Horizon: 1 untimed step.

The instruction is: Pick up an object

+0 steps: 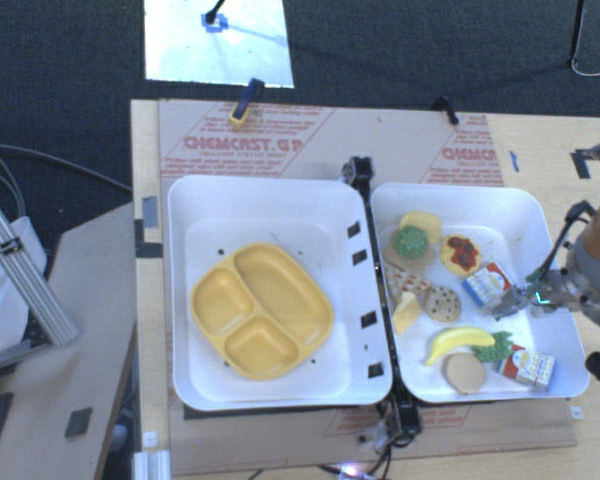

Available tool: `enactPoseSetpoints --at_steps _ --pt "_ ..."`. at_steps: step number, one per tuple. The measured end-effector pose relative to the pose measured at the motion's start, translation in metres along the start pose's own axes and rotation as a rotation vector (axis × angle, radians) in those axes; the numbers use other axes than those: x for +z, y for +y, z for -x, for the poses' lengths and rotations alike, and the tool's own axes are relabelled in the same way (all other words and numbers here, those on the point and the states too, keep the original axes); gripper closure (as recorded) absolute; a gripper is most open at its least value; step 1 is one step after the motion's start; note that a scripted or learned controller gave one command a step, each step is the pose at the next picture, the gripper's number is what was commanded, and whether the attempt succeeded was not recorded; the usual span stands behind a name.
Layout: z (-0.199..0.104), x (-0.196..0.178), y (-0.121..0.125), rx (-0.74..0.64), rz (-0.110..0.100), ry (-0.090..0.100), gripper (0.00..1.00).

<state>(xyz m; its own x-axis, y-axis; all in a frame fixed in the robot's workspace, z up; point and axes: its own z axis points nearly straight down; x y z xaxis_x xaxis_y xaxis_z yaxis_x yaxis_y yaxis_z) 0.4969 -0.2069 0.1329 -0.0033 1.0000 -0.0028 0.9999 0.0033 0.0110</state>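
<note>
The right bin (540,218) holds several toy foods. Among them are a green-topped bun (412,240), a red-topped round (462,254), a blue, white and red carton (485,287), a cookie (442,303), a banana (456,342), a brown disc (465,373) and a second carton (528,367). My gripper (512,304) reaches in from the right, low over the bin. It sits just to the right of the first carton and above the second. Nothing shows as lifted.
The left bin (210,208) holds a yellow divided tray (263,311). A black hinge strip (372,298) runs between the bins. A green leafy piece (496,347) lies beside the banana. Cardboard (280,138) lies under the bins at the back.
</note>
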Motion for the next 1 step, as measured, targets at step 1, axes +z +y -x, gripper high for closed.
enactPoseSetpoints --at_steps 1 --pt "0.0001 -0.0107 0.0011 -0.003 0.003 -0.001 1.00"
